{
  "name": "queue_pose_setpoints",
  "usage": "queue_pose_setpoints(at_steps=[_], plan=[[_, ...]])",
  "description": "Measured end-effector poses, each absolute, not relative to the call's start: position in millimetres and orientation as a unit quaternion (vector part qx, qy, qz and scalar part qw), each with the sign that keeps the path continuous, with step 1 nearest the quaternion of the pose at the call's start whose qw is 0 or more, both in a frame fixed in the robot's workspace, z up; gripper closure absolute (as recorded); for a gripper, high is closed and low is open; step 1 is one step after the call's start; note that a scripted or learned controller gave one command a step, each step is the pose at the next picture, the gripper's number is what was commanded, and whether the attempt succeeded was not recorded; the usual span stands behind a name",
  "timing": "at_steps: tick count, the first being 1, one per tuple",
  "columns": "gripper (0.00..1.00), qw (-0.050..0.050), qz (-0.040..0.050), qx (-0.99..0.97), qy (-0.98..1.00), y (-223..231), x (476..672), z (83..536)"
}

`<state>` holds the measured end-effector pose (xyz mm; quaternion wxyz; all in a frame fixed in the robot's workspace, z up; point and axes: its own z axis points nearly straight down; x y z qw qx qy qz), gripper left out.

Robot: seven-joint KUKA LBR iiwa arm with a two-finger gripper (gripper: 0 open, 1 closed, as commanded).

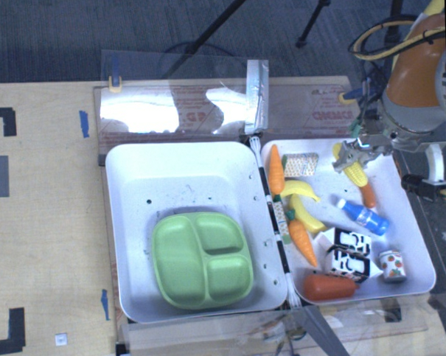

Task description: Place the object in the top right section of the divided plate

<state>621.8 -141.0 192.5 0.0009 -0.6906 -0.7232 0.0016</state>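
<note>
The green divided plate lies in the left white bin, toward its front. Its top right section has nothing in it. My gripper hangs over the far right part of the right white bin. A yellow corn cob lies right at the gripper's tip, touching or nearly touching it. The view does not show whether the cob is gripped or just lying beneath.
The right bin also holds two carrots, bananas, a blue bottle, a reddish sausage, a black-and-white box, a red piece, a spotted cube and a speckled packet. A ridge divides the bins.
</note>
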Motion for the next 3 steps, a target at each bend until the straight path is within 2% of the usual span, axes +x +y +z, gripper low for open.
queue_pose_setpoints(at_steps=[1,2,3], plan=[[1.0,0.001,0.001,-0.68,-0.733,-111,560.7,105],[1.0,0.003,0.0019,-0.687,-0.726,-54,486.9,181],[1.0,0.001,0.0009,-0.599,-0.801,-49,525.1,181]])
